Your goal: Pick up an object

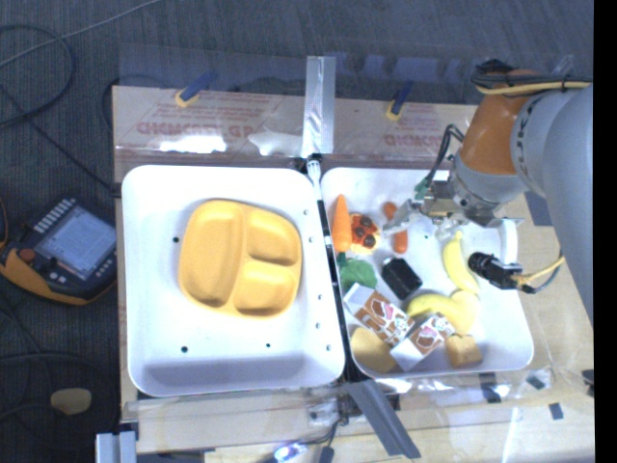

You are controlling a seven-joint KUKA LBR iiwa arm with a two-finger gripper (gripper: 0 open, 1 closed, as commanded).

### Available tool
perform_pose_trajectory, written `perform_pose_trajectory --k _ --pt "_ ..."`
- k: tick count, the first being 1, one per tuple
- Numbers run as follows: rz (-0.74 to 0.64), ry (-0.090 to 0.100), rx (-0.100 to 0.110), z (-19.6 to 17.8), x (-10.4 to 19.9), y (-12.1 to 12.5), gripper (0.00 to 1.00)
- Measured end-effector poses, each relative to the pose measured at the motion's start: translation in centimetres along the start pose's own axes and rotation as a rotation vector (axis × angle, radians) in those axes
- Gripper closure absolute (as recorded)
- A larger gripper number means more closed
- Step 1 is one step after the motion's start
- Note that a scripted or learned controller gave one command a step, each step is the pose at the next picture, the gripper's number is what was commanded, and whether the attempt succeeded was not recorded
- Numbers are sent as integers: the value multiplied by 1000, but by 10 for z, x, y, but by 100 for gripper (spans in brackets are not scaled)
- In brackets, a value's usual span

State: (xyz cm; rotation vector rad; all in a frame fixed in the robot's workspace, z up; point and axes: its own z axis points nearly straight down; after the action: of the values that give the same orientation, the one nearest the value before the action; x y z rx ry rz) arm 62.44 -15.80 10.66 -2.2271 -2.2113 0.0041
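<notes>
The right bin (516, 340) holds a heap of toy food. A carrot (339, 222) lies along its left wall beside a cluster of small tomatoes (363, 228). Near them are a small orange piece (388, 209), a red piece (401, 243), a black block (400, 276) and a green leaf (359, 273). Two bananas (457, 262) (434, 304) lie to the right. Two printed cartons (384, 314) (425, 336) and two potatoes (371, 351) (464, 351) sit at the front. My gripper (437, 202) hangs low over the bin's back right part, just above the upper banana.
The left bin (145, 355) carries a yellow divided plate (241, 257). A strip of metal (319, 104) rises behind the wall between the bins. A handheld pendant (60, 251) lies on the floor at left. The arm's orange band (492, 133) overhangs the right bin's back corner.
</notes>
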Motion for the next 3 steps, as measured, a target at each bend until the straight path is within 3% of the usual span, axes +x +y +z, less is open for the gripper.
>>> perform_pose_trajectory --k 1,2,3 --pt "0 2 4 -7 0 -1 100" --pt "-60 0 0 -42 -23 3 100" --pt "-254 -9 -15 16 10 38 100"
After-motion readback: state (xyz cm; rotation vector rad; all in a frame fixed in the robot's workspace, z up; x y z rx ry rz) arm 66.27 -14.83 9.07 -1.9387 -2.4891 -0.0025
